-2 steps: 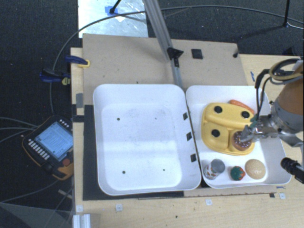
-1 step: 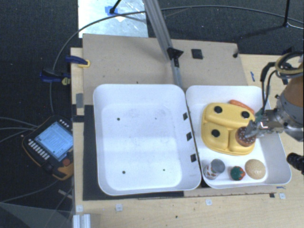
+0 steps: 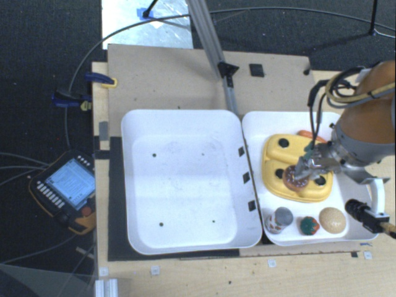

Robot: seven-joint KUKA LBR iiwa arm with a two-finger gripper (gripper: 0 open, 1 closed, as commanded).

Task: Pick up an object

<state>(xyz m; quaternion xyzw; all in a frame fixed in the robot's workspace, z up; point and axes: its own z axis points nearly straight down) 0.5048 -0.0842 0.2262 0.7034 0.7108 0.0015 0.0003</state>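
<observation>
Occupying the right bin (image 3: 257,166): a large yellow moulded toy (image 3: 279,166) with dark round spots, lying across the bin's middle; a small brown ring-shaped item (image 3: 291,177) resting on the toy's top; an orange object (image 3: 304,133) peeking out just behind the toy. Sitting along that bin's near edge, left to right: a small grey-capped piece (image 3: 282,218), a green and red ball (image 3: 309,226), a tan egg-shaped object (image 3: 332,219). The three are lying apart from one another and near the yellow toy's front rim.

Reaching in from the right, the grey arm (image 3: 365,129) is hanging its gripper (image 3: 307,167) directly over the yellow toy, the tips beside the brown ring. Whether the jaws are spread or closed cannot be told at this size, and nothing is visibly clamped between them.

Standing just beside, on the left, is the left bin (image 3: 185,119), white, touching the right bin along the shared middle edge. Lying off the bench to the left is a handheld control pendant (image 3: 65,184) with a lit blue screen.
</observation>
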